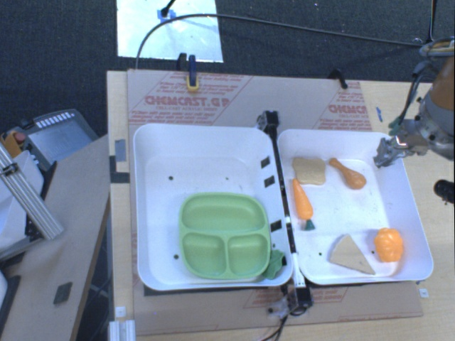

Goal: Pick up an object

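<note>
The right bin (pixel 409 190) holds several toy foods: a tan bread slice (pixel 309 170), an orange drumstick (pixel 347 173), a carrot (pixel 303 201), a beige wedge (pixel 350 254) and an orange pepper (pixel 388 244). My gripper (pixel 385 154) hangs at the bin's far right rim, right of the drumstick and apart from it. Nothing shows between its fingers.
The left bin (pixel 153 190) bears a green three-compartment plate (pixel 224 236), with a small green thing (pixel 276 263) at its right corner. A black divider (pixel 279 190) runs between the bins. A grey device (pixel 60 137) and metal rail (pixel 28 197) stand at the left.
</note>
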Robot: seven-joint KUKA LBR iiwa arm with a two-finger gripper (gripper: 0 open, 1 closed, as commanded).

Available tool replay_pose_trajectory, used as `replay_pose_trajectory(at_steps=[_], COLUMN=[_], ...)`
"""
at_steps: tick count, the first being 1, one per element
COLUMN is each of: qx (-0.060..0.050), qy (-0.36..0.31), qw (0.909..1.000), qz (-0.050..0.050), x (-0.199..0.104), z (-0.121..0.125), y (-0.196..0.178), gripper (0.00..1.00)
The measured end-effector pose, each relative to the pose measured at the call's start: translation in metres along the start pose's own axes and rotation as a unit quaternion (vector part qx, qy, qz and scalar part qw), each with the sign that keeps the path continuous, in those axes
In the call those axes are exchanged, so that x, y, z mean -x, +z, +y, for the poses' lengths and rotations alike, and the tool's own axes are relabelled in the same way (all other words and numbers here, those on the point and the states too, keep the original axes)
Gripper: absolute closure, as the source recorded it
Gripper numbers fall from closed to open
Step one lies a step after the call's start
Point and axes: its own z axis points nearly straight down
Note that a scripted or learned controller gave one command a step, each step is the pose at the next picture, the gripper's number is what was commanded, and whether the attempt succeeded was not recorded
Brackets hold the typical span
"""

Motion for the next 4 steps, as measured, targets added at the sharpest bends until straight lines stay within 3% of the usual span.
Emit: replay_pose_trajectory(at_steps=[2,4], qx=[-0.001,-0.001], qy=[0.0,-0.001], qw=[1.0,1.0], qz=[0.001,0.001], x=[-0.102,-0.201], z=[-0.015,-0.009], y=[0.003,0.017], gripper=[1.0,1.0])
